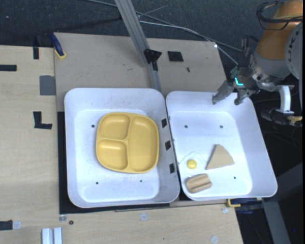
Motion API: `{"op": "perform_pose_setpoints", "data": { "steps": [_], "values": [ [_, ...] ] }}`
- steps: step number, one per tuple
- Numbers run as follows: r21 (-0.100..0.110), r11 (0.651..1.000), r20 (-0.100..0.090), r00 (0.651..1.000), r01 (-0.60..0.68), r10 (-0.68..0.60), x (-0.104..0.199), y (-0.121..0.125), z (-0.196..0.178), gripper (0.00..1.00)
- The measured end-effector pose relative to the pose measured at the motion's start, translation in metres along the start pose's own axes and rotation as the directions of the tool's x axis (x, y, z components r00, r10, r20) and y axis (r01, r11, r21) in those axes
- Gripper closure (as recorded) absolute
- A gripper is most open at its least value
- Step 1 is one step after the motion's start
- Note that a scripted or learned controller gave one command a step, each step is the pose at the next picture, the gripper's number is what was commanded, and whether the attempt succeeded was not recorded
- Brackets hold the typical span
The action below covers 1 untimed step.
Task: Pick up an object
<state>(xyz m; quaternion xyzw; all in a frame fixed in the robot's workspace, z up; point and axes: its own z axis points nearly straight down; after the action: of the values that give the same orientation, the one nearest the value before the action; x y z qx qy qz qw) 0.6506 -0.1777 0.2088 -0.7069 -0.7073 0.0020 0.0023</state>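
Two bins [81, 136]: white plastic, smooth, faintly speckled. Divided plate [127, 141]: yellow plastic, satin sheen. Bench [20, 136]: pale wood, matt. Pole [132, 19]: grey metal.

In the right bin [254, 131] lie three small food items, all in its near part. A tan wedge [220, 157] lies flat. A fried egg [191, 162] lies just left of it. A brown bread roll [197, 182] lies below the egg.
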Motion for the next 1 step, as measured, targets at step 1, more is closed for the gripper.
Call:
{"op": "perform_pose_setpoints", "data": {
  "steps": [1],
  "values": [
    [-0.005, 1.0, 0.001, 1.0, 0.001, -0.001, 0.0001, 0.0012, -0.0025, 0.0]
  ]
}}
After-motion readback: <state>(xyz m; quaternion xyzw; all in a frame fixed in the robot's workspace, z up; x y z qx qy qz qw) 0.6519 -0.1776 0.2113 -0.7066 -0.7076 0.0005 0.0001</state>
